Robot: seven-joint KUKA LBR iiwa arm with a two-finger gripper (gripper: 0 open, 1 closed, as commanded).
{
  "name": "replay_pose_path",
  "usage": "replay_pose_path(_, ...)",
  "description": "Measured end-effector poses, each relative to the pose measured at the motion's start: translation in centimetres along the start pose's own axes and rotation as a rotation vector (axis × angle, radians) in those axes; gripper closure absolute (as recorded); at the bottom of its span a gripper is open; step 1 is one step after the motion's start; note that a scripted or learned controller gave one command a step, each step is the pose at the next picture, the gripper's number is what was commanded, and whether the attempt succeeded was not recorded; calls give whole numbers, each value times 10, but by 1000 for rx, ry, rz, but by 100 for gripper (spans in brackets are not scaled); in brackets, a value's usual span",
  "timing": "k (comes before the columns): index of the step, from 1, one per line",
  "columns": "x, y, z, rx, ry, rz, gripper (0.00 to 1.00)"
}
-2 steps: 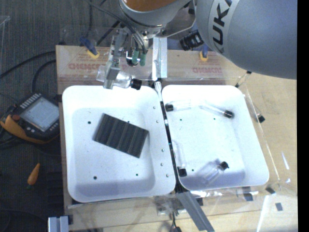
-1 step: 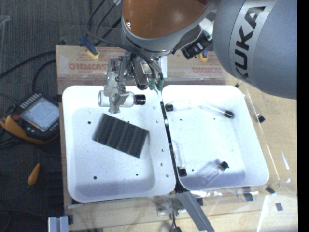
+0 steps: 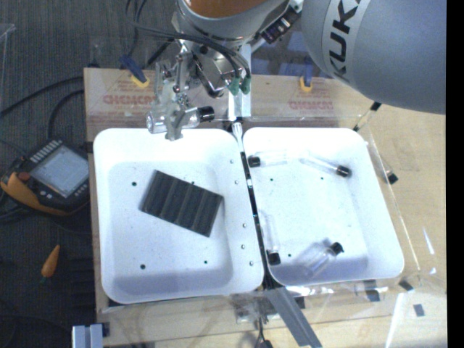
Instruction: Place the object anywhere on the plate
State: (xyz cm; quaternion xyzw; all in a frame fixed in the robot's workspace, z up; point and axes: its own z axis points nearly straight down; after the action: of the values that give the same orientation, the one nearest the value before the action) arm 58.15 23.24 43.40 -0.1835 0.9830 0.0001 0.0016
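A dark ribbed rectangular plate [image 3: 181, 203] lies tilted in the middle of the left bin [image 3: 116, 267]. The right bin [image 3: 377, 216] holds clear tube-like objects with black caps. One tube [image 3: 325, 167] lies near the back, and another [image 3: 320, 254] lies near the front. A third [image 3: 262, 161] rests at the back left corner. My gripper [image 3: 172, 120] hangs over the back rim of the left bin, well behind the plate and apart from the tubes. I see nothing held in it.
One more clear piece with a black end [image 3: 270, 246] lies along the right bin's left wall. The arm's grey body and cables crowd the top of the view. A teach pendant [image 3: 54, 176] sits on the floor to the left.
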Motion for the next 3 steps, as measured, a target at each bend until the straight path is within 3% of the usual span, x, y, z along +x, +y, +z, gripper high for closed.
replay_pose_path(1, -78, -30, 22, -1, -1, -89, 100)
replay_pose_path(2, -82, -30, -1, -3, -4, -460, 100)
replay_pose_path(3, -2, -19, -1, -1, 0, -558, 100)
